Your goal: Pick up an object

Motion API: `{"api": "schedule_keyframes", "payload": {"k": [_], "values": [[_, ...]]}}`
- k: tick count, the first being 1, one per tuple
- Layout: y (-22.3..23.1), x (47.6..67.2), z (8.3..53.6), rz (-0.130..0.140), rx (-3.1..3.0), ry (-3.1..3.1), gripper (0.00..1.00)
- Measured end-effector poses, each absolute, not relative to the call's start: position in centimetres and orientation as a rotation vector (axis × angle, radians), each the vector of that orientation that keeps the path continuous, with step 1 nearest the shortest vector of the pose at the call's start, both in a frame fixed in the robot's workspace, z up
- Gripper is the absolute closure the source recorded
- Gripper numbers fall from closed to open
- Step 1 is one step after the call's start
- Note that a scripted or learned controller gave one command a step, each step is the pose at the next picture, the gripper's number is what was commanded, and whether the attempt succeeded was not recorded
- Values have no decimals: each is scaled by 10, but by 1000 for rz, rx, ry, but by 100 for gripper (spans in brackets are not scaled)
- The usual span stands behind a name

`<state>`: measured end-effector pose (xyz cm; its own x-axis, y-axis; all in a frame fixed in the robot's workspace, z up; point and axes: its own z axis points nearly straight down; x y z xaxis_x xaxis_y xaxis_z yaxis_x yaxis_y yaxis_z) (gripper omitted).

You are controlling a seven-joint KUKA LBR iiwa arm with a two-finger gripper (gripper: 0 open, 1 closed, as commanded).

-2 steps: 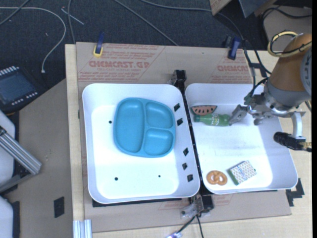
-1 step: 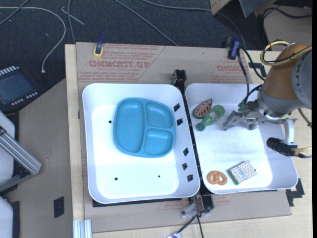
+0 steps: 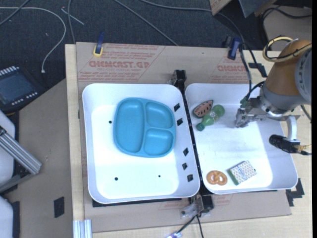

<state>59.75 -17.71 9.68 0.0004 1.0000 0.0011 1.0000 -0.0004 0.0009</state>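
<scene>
In the right bin (image 3: 277,180) lie a watermelon slice (image 3: 202,108), a green bottle-shaped toy (image 3: 210,118), a pretzel (image 3: 216,177) and a patterned sponge-like block (image 3: 241,172). My gripper (image 3: 243,119) hangs low over the bin's upper right part, to the right of the green toy and apart from it. Nothing shows between its fingers.
The left bin (image 3: 99,152) holds a blue divided plate (image 3: 144,127). Black clips line the divider between the bins. The arm's orange band (image 3: 287,73) and a black cable fitting (image 3: 285,144) overhang the right bin's right edge. Cables lie on the floor beyond the bench.
</scene>
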Motion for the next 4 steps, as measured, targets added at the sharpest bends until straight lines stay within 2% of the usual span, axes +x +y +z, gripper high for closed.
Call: {"api": "schedule_keyframes", "payload": {"k": [2,3,4], "values": [[-174,604,203,-5,-2225,-2227,100],[-182,600,255,-5,-2225,-2226,100],[-138,580,249,0,-2215,-2223,100]]}}
